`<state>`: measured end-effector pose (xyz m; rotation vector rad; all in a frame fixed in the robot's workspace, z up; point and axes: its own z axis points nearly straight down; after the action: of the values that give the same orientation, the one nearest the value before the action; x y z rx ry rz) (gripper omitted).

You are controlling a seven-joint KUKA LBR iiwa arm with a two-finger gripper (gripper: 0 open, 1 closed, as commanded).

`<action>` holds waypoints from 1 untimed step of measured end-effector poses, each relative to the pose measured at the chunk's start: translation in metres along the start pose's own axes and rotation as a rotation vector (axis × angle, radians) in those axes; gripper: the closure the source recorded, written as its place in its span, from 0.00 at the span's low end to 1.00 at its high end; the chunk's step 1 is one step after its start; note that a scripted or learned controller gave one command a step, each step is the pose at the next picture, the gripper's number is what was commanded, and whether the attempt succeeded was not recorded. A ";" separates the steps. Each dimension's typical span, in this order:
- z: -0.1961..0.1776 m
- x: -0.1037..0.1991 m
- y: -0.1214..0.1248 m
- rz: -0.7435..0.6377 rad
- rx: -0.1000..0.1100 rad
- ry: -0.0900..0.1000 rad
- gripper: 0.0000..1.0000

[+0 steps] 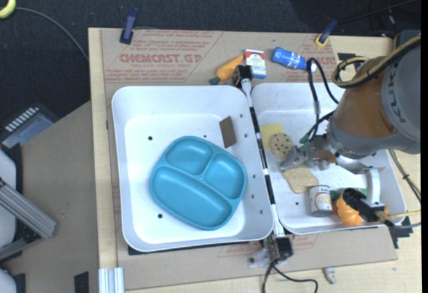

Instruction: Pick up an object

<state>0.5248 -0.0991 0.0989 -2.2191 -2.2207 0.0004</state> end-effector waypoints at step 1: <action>0.012 -0.012 -0.020 0.001 -0.008 -0.001 0.00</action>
<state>0.5050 -0.1110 0.0869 -2.2242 -2.2237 -0.0074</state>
